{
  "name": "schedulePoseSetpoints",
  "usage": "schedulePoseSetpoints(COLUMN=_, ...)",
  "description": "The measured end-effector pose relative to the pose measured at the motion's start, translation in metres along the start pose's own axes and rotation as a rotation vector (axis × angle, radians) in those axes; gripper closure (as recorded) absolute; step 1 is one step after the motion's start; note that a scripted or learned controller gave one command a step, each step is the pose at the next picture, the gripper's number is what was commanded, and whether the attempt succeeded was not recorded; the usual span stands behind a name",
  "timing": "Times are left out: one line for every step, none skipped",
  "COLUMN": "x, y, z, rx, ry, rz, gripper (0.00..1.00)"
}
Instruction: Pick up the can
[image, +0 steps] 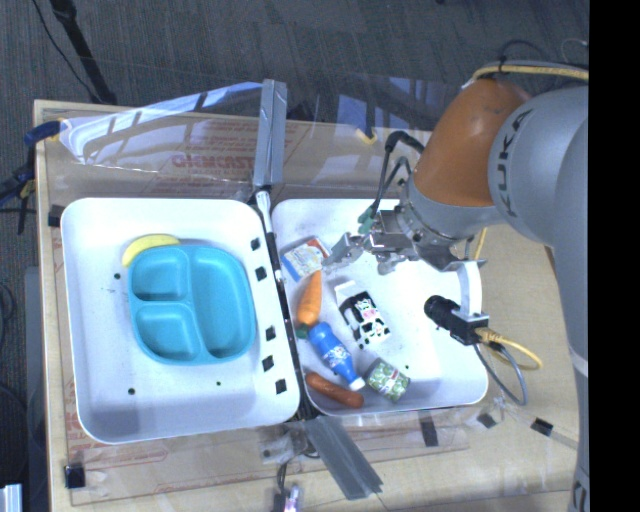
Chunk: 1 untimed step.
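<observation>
The can (387, 380), small with a green patterned label, lies on its side near the front wall of the right bin (440, 372). My gripper (366, 248) hangs over the back half of that bin, up and a little left of the can and well apart from it. I see nothing held in the gripper. The grey arm with its orange band (470, 150) comes in from the right above the bin's back right corner.
Close to the can lie a blue bottle (333, 353), a reddish sausage (334, 390) and a black-and-white carton (366, 318). A carrot (311, 297) and a small white pack (303, 257) lie by the left wall. The left bin (100, 370) holds a blue divided plate (192, 303) and a yellow item (150, 243).
</observation>
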<state>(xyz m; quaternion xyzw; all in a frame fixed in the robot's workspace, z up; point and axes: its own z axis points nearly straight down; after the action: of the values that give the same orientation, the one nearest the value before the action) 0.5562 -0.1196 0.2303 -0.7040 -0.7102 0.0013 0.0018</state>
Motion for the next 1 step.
schedulePoseSetpoints(x=-0.0496, y=-0.0231, z=0.0896, rx=-0.001, ry=0.0, rz=-0.147, gripper=0.0)
